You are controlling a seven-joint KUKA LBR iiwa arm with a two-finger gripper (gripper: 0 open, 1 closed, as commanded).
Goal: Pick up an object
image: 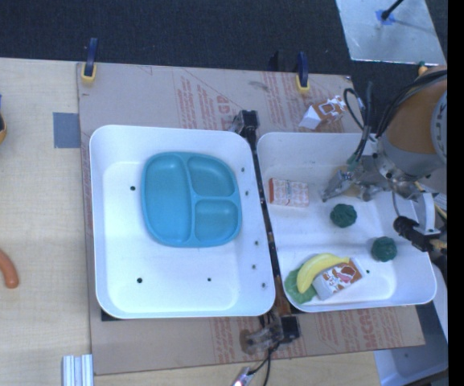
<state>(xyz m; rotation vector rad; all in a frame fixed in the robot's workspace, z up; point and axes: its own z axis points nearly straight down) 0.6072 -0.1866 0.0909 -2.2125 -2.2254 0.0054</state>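
Hand (346, 185) hung low over the right bin (296, 145), its fingers spread apart and gripping nothing, just above a dark green lump (343, 215). Nearby lay a small carton (289, 192), another green lump (383, 248) and a banana (318, 268). The left bin (111, 215) held a blue divided plate (191, 199).

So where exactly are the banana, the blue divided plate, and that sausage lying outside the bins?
banana (325, 264): camera view, middle of its yellow curve, right bin.
blue divided plate (167, 195): camera view, its large compartment, left bin.
sausage (0, 264): camera view, mid-length, on the bench left of the bins.
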